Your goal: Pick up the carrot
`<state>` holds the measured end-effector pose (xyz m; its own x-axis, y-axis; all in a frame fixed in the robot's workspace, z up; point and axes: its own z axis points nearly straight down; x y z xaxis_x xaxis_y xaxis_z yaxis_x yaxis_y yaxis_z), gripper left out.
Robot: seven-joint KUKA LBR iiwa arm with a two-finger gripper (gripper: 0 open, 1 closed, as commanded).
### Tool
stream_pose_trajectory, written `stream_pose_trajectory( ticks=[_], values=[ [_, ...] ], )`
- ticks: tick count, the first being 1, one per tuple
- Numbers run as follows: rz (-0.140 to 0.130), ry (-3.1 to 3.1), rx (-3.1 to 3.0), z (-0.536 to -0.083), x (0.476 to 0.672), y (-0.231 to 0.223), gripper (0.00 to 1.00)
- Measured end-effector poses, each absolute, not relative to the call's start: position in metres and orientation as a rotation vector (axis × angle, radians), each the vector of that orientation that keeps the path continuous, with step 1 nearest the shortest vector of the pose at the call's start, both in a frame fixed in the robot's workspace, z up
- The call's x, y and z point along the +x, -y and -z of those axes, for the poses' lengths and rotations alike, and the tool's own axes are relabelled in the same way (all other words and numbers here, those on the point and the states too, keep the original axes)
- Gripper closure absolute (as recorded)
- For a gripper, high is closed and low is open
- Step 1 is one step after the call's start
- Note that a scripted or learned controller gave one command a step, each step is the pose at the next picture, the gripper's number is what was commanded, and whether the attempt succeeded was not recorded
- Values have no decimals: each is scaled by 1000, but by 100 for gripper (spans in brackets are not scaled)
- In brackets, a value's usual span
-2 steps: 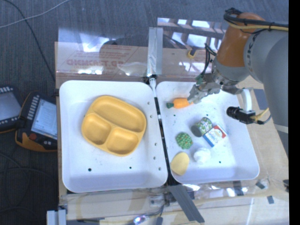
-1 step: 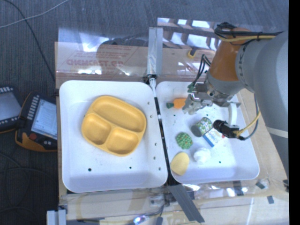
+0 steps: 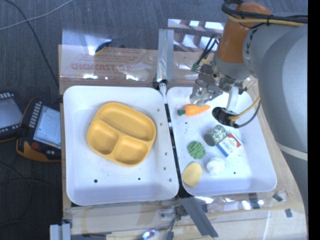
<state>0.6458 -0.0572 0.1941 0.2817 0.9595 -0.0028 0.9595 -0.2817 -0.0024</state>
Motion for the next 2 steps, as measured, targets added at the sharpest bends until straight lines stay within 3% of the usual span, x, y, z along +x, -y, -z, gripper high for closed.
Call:
stream_pose_trajectory(
  ticks=[1, 2],
  values=[
    [1, 1624, -2691, -94, 624, 127, 0],
    [-8, 1390, -2819, -194, 639, 178, 0]
  ],
)
